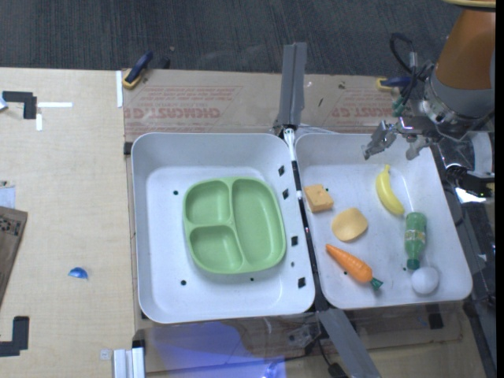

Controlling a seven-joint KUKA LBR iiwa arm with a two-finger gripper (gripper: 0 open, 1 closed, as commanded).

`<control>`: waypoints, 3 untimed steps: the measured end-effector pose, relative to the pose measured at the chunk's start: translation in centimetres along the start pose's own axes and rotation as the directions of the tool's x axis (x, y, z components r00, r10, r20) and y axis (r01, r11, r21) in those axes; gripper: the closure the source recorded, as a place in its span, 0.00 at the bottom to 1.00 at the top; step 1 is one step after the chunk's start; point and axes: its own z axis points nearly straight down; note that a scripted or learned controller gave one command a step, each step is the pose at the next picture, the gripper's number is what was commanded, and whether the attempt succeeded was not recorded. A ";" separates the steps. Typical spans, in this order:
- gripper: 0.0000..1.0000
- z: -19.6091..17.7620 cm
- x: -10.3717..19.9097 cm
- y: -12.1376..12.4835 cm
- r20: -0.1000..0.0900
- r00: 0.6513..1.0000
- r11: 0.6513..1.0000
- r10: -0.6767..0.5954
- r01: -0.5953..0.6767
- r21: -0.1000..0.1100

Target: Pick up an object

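Note:
The right bin (441, 181) holds a yellow banana (388, 193), a tan bread cube (319, 198), a pale yellow chip-like piece (350, 224), an orange carrot (351, 264), a green bottle (415, 239) and a white ball (424, 280). My gripper (397, 141) hangs over the far edge of the right bin, above and just beyond the banana. Its fingers are spread apart with nothing between them.
The left bin (150, 211) carries a green divided plate (234, 225). A grey divider post (291, 85) stands at the back between the bins. Cables and the arm's orange band (468, 46) crowd the far right. A small blue piece (77, 273) lies on the bench at left.

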 end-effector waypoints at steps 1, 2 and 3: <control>0.00 12.6 -6.4 2.2 0.001 1.000 1.000 -0.012 0.012 -0.001; 0.00 14.4 -5.3 -1.1 0.000 0.999 0.999 -0.051 0.051 -0.001; 0.00 14.4 -4.5 2.8 0.001 0.994 0.994 0.110 -0.110 -0.003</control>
